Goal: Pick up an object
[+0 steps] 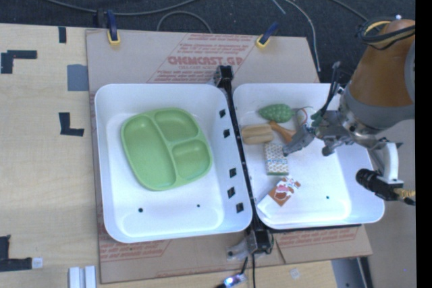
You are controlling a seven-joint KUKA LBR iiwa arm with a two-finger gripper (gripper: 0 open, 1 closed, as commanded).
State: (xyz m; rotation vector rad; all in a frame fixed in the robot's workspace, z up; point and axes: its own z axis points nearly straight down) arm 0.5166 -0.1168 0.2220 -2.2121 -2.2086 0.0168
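Two white bins sit side by side. The left bin (pixel 108 165) holds one green divided plate (pixel 165 148). The right bin (pixel 337 206) holds five small things: one green leafy toy (pixel 275 111), one carrot (pixel 283 131) just below it, one bread roll (pixel 256 134) left of the carrot, one patterned box (pixel 276 158) under the carrot, and one red-and-white packet (pixel 284 191) below that box. The gripper (pixel 312 139) hangs right of the carrot with its fingers spread, nothing between them.

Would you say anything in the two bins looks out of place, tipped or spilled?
Nothing stands out. The green divided plate lies flat in the left bin; the small items sit loosely clustered in the right bin, near the gripper.
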